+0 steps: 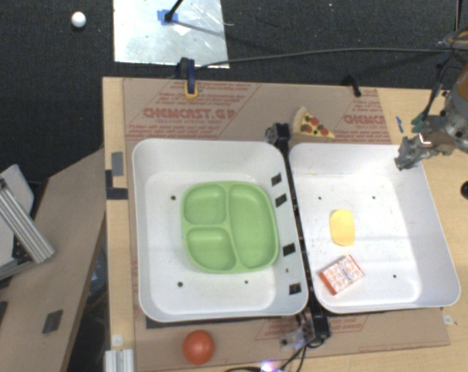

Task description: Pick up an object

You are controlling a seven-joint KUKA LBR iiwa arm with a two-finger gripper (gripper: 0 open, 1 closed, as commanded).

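Two white bins sit side by side. The left bin (pixel 153 208) has 1 green tray (pixel 229 226). The right bin (pixel 420 231) has 2 small things: 1 red box (pixel 342 274) near the front & 1 yellow piece (pixel 342 227) in the middle.

The gripper (pixel 409 153) hangs by the right bin's back right corner, nothing in it. Can't tell if the jaws are open or closed.

Best plan, I think: go left & forward, stop right above the yellow piece, then come straight down.
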